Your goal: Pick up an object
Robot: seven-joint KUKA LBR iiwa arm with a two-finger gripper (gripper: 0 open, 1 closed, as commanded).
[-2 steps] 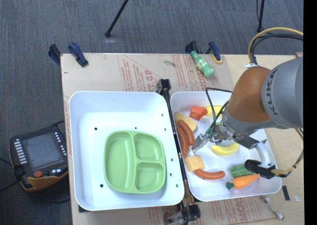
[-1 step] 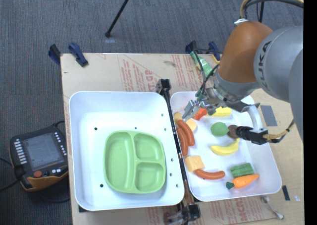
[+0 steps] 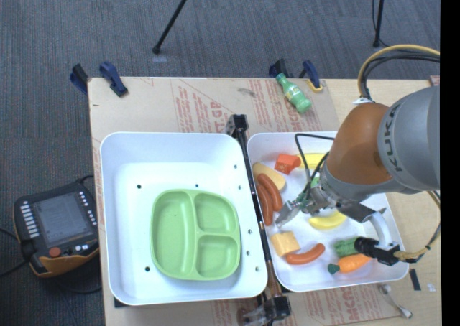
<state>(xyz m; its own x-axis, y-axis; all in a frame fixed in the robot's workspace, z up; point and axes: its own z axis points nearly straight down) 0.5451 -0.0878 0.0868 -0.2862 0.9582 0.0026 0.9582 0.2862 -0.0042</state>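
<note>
My gripper (image 3: 293, 210) hangs low over the middle of the right bin (image 3: 287, 283), just right of two red sausages (image 3: 267, 198) lying side by side. Toy food lies around it: an orange-red piece (image 3: 287, 163), a pale yellow piece (image 3: 267, 173), a yellow banana (image 3: 327, 222), a yellow cheese block (image 3: 285, 243), another sausage (image 3: 305, 253) and a carrot (image 3: 352, 263) beside a green piece (image 3: 345, 246). I see nothing lifted off the bin floor. The arm's orange wrist (image 3: 363, 152) covers the bin's right part.
The left bin (image 3: 129, 166) holds a green divided plate (image 3: 195, 235). A small green bottle (image 3: 295, 93) lies on the bench behind the right bin. Blue clamps (image 3: 113, 77) grip the bench's far edge. A teach pendant (image 3: 54, 225) sits off the bench at left.
</note>
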